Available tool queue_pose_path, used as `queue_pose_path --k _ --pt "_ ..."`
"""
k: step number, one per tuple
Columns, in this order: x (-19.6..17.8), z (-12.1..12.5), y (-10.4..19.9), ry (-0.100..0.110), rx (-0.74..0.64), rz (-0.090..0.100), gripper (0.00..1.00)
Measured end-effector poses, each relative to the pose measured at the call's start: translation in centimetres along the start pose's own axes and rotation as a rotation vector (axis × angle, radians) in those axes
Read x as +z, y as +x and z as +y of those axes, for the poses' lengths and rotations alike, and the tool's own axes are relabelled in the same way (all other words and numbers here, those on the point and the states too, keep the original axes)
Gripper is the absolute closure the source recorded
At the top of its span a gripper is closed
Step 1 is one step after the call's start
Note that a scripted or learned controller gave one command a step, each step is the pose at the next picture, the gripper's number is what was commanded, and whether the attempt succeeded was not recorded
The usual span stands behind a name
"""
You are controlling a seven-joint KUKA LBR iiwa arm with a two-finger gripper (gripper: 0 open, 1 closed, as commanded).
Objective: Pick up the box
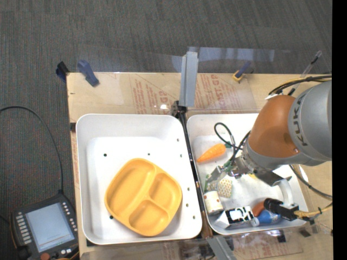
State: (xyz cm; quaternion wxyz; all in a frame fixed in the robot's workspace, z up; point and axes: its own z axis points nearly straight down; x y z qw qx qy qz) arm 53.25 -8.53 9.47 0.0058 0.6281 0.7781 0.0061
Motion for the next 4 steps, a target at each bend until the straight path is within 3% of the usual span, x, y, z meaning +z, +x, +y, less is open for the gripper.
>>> queue_pose_path --k 1,2,3,4 --pt "-0.9 0.1 0.1 0.003 0.003 0.006 1.00" --pt "-0.9 0.0 0.1 0.003 0.003 0.006 0.00" --pt "0.8 -5.4 1.2 0.022 0.014 0.005 0.00" --pt "0.8 -1.2 0.2 0.019 -0.112 0.005 0.00"
